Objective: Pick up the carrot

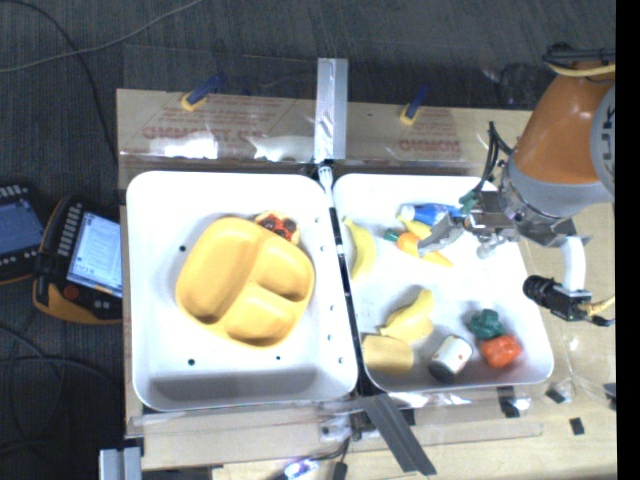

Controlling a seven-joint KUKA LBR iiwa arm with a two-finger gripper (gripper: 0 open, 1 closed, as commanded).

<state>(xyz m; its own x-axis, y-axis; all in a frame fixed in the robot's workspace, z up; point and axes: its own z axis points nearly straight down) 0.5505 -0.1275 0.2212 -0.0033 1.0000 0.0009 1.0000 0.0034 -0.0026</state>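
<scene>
Carrot (408,240): small orange piece at the back of the right bin (535,368), tucked beside a blue-and-white object (424,212) and just ahead of the gripper.
Gripper (432,239): reaching in from the right, low over the back of the right bin, tips pointing left toward the carrot; fingers look slightly parted, nothing visibly pinched between them.
Arm (570,138): orange band and grey wrist looming over the bin's right rim.
Contact: tips are right beside the carrot, and I can't tell if they touch it.
Banana (360,248): lying along the right bin's left wall, left of the carrot.
Front of right bin: a pale yellow piece (410,315), a tan block (387,352), a white and dark cylinder (450,356) and a red item with a green top (494,339), all well apart from the gripper.
Left bin (160,368): a big yellow moulded object (245,280) sits in the middle, with a small dark red thing (279,226) at its back edge.
</scene>
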